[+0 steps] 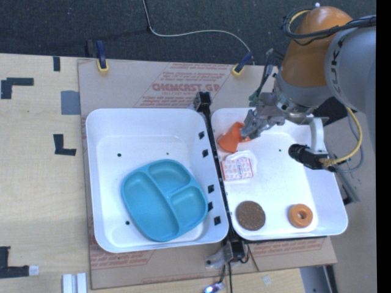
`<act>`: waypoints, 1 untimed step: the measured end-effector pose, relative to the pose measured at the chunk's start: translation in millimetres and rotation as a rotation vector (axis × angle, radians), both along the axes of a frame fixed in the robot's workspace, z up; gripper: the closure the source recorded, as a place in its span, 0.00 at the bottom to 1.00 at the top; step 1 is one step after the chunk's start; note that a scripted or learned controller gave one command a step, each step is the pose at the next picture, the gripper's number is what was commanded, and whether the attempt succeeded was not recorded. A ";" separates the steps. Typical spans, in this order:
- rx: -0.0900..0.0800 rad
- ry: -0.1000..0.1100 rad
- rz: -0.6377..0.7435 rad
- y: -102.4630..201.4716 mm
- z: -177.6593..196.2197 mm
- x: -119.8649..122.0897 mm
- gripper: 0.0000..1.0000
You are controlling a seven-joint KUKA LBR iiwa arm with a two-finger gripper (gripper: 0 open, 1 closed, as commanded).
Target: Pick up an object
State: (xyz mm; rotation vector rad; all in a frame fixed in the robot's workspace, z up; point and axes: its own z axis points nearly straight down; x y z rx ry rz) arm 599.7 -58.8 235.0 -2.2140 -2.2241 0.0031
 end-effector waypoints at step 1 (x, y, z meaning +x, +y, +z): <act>0.001 -0.001 0.002 54.5 6.9 -12.2 1.00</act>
